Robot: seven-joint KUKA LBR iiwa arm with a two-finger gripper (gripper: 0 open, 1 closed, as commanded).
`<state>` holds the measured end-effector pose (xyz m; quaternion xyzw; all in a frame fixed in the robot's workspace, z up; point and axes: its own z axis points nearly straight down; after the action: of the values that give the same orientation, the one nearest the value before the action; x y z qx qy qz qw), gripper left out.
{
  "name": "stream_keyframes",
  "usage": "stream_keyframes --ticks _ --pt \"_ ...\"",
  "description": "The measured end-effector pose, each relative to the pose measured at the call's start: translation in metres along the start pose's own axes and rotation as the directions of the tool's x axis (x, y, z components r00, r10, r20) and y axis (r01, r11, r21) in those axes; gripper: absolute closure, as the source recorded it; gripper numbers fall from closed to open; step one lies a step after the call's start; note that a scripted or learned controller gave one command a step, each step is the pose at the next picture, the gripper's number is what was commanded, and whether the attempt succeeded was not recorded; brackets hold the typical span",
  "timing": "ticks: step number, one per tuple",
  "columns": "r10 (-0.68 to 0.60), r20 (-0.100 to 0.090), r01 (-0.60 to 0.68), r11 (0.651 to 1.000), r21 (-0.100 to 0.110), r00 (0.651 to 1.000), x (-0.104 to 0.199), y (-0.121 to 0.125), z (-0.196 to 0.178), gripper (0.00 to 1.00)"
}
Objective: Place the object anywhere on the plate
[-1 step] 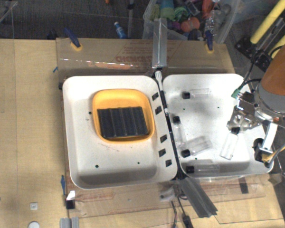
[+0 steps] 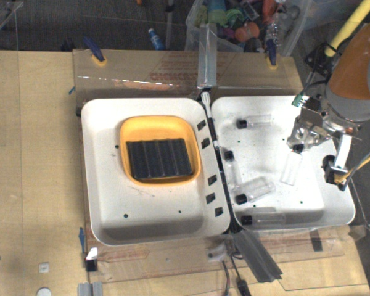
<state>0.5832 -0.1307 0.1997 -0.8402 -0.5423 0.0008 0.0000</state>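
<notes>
From the camera view, the desk (image 2: 31, 165) carried two white bins side by side. The left bin (image 2: 105, 217) held a yellow plate (image 2: 157, 128) with a dark ribbed block (image 2: 159, 158) lying on it. The right bin (image 2: 333, 211) held several clear plastic tubes with black caps; one lay at the upper middle (image 2: 254, 122), another lower down (image 2: 254, 190). At the right of the frame the end effector (image 2: 298, 145) hung over the right bin, with a clear tube (image 2: 290, 168) standing just beneath it, upper end at the fingertips. Whether the fingers clamped that tube could not be told.
</notes>
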Motion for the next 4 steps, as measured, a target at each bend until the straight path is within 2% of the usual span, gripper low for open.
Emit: stream_keyframes --ticks 1,2,3,4 --pt "-0.083 0.000 0.083 0.997 0.000 0.997 0.036 0.076 0.016 1.00" --pt "-0.162 0.000 0.162 0.987 -0.003 0.987 0.056 0.066 -0.021 1.00" --pt "-0.374 -0.002 0.374 0.927 0.002 0.927 0.077 0.057 0.015 1.00" --pt "-0.552 0.000 0.552 0.834 -0.005 0.834 0.105 0.045 -0.010 1.00"
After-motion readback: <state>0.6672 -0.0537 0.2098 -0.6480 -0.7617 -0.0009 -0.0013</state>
